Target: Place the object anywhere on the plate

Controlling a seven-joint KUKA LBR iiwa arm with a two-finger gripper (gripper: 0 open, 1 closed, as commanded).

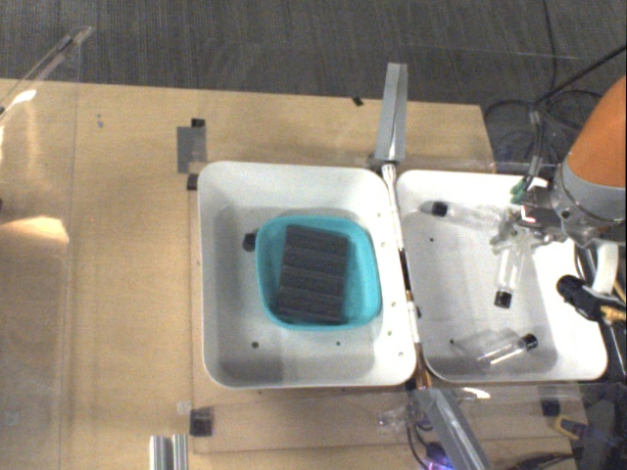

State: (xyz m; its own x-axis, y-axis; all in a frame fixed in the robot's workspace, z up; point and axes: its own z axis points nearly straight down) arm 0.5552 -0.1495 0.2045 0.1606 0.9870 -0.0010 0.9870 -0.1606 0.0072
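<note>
Our gripper (516,225) hangs over the right bin (578,365), near its far edge. From this slant we cannot tell whether it is open or closed. Directly below it, a clear vial (506,280) runs straight toward the near side, with its black cap at the end farthest from the gripper. Its upper end meets the gripper's tip, but we cannot say whether it is gripped or simply lies on the bin floor there.

A second capped vial (453,210) lies to the gripper's left, near the same far edge. A third vial (506,347) lies well below the gripper, by the near wall.

The teal plate (368,280) sits far to the gripper's left, in the middle of the left bin (220,341). A dark ribbed block (312,272) lies flat on it, covering most of its floor.
</note>
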